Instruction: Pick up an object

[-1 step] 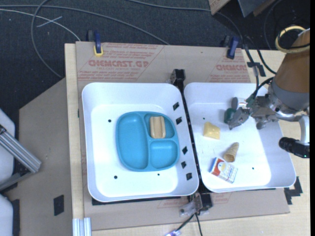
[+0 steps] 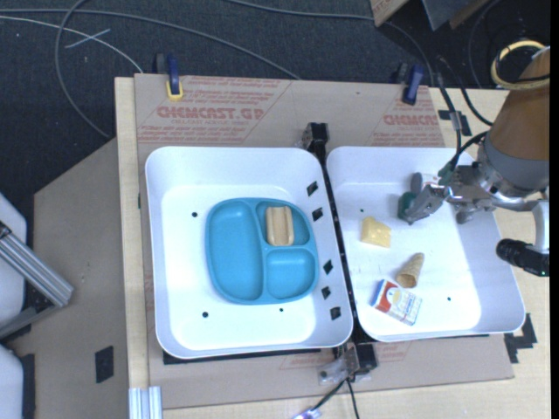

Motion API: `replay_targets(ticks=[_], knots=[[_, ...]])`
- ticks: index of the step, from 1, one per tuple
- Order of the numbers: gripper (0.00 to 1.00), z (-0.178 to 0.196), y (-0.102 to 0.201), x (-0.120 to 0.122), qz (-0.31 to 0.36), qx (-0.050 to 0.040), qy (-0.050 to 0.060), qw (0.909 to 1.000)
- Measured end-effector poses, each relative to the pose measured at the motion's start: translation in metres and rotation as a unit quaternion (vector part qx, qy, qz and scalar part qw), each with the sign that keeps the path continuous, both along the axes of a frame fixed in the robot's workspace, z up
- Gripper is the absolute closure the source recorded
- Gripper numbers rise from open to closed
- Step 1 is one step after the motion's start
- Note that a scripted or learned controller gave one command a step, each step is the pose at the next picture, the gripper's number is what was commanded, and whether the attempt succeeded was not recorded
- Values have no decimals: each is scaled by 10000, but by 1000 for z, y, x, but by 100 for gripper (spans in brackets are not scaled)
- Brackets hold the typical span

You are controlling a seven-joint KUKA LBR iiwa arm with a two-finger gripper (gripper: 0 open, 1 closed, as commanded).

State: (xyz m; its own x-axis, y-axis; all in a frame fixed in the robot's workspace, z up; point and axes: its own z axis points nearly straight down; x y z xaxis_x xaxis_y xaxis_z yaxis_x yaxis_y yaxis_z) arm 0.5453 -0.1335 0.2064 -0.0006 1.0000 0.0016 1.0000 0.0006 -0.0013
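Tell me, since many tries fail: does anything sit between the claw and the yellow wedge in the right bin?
Nothing visible does. The claw hangs over the right bin, with bare white floor between it and the yellow wedge. The cone and small carton lie nearer the camera, off that path.

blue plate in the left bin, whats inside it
A tan bread-like piece lies in the upper right compartment of the blue plate. The other two compartments show bare blue. Whatever is under the piece is covered.
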Motion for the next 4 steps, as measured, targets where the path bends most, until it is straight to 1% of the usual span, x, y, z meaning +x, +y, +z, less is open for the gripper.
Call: replay_targets(ticks=[1,2,3,4], knots=[[0,-54,-10,0,-8,4,25,10000],[0,-97,-6,0,-2,7,25,10000],[0,-123,-5,-1,-1,4,16,10000],[100,-110,-5,0,-3,4,-1,10000]])
